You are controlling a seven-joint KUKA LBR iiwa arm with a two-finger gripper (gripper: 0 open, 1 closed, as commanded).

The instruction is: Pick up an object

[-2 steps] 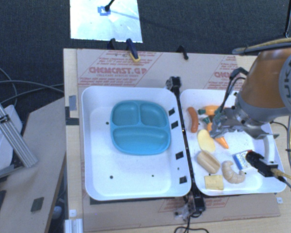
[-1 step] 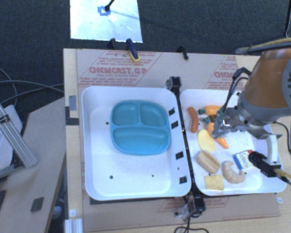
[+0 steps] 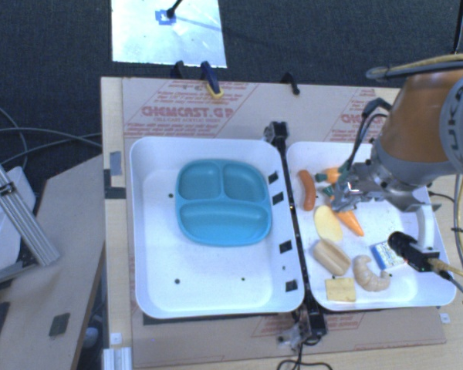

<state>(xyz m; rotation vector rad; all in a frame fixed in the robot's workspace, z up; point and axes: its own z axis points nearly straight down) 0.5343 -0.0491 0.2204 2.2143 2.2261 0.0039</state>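
The carrot (image 3: 352, 223) is lying in the right bin (image 3: 432, 287), near its middle, and its orange body is pointing down and to the right. The gripper (image 3: 344, 197) is hanging just above the carrot's upper end, and I cannot tell if the jaws are open or closed, because the metal parts are blurring together there. The arm (image 3: 424, 129) is reaching in from the right over the same bin. A sausage (image 3: 306, 189) is lying to the left of the gripper, near the wall between the bins. A yellow piece (image 3: 328, 223) is lying just beside the carrot on its left. Below them a bread roll (image 3: 331, 257), a shrimp (image 3: 369, 274) and a cracker (image 3: 340, 289) are lying close together. The left bin (image 3: 150, 284) is holding a blue plate (image 3: 222, 203) with three compartments.
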